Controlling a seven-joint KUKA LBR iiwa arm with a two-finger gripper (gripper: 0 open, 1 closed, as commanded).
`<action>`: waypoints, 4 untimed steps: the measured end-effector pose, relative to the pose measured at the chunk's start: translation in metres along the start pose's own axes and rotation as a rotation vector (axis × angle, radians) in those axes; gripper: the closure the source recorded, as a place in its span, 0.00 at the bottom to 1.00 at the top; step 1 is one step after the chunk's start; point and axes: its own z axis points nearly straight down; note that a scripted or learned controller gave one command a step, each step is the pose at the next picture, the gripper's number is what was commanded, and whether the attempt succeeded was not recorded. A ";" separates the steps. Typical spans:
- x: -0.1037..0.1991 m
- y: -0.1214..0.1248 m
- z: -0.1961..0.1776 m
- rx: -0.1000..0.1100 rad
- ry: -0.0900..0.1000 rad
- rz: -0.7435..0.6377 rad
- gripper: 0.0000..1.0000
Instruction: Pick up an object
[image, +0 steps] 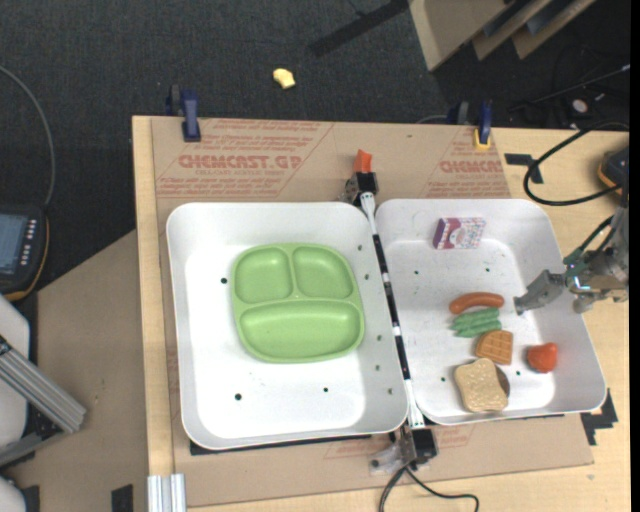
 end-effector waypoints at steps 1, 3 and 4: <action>0.060 -0.012 0.136 0.004 0.002 -0.004 0.00; 0.039 0.068 0.127 -0.023 -0.011 0.001 1.00; 0.128 0.086 0.040 -0.011 0.002 -0.010 1.00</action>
